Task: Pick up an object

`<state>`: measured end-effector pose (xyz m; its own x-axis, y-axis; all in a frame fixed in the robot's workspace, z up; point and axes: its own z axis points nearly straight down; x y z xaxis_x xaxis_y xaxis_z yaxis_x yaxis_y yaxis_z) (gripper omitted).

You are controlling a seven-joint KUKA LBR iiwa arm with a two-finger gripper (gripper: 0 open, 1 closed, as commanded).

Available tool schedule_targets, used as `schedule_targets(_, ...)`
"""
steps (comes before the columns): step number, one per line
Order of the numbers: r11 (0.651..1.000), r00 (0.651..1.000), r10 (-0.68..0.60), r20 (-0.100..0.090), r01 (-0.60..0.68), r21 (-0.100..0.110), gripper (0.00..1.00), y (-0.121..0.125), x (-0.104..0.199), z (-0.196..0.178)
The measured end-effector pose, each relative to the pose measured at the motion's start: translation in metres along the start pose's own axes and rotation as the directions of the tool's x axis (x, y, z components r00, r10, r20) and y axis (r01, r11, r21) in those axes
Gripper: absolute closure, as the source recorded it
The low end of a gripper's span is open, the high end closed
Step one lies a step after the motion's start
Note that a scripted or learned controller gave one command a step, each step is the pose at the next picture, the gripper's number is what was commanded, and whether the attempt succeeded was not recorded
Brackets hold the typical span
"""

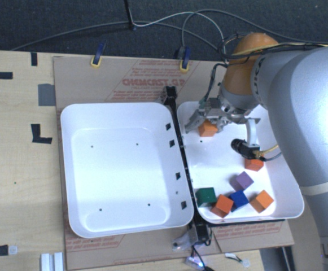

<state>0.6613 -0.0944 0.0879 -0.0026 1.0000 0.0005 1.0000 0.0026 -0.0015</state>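
Observation:
My gripper hangs over the far left part of the right bin. Its fingers are spread apart, one slanting out to the left. An orange block lies between and below the fingers, with a gap showing on its left side. I cannot tell whether the fingers touch it. More blocks lie toward the bin's near end: a red-orange one, a purple one, a green one, an orange one, a blue one and another orange one.
The left bin sits beside the right one, with a black divider between them. The grey arm covers the right bin's far right side. A black cable connector hangs near the red-orange block.

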Motion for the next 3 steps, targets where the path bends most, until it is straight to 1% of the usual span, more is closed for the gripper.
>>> schedule_targets(1, 1.0, 1.0, 0.002, 0.001, -0.002, -0.001, 1.0, 0.0, -0.002, -0.011)
schedule_targets(2, 1.0, 1.0, -0.005, -0.002, 0.005, -0.009, 1.0, 0.007, 0.095, -0.105)
schedule_targets(3, 1.0, 1.0, -0.003, -0.001, 0.003, 0.0, 1.0, 0.011, 0.167, -0.1)
